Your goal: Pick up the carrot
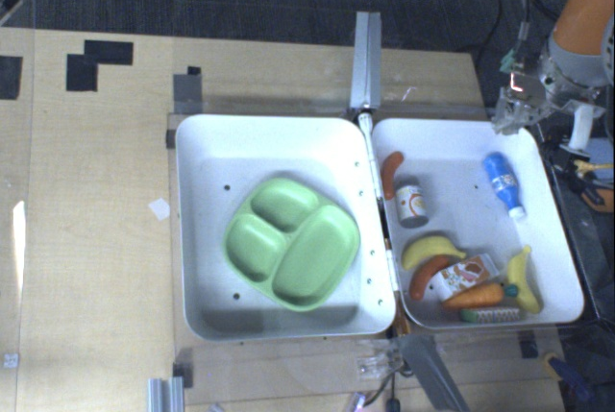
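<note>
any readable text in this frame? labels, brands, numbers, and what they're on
No text can be read here.
Small can: a label with a reddish mark, too small to read.
Blue bottle: a pale label patch, blurred.
Snack packet beside the carrot: red and white print, lettering too blurred to make out.
Black square markers on the bench: plain shapes, no characters.
Green divided plate: no markings visible.

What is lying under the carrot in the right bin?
The carrot lies at the bin's near edge, partly on a red and white packet, beside a yellow banana. A dark strip shows just below it. What else it covers cannot be seen.
</note>
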Robot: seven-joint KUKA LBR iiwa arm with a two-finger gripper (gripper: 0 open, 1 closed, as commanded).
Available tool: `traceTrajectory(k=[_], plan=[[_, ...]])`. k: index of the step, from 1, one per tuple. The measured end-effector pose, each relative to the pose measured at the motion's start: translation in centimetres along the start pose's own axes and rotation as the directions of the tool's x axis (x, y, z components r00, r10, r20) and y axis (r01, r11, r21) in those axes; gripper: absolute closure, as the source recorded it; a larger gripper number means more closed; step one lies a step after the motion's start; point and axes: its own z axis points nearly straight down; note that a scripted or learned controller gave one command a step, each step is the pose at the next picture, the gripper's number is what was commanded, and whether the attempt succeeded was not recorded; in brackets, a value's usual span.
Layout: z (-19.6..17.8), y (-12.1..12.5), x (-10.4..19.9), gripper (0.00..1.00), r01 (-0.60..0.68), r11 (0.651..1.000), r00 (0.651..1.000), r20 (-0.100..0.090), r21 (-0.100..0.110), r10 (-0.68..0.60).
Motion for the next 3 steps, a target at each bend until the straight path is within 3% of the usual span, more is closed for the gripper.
traceTrajectory(k=[1,2,3], plan=[[1.2,-0.4,-0.2,1.0,-0.223,0.975,0.975,0.0,0.014,0.223],[-0.1,-0.2,0.0,1.0,-0.214,0.977,0.977,0.0,0.008,0.214],[-0.3,-9.1,-1.1,1.0,-0.179,0.984,0.984,-0.002,0.015,0.179]])
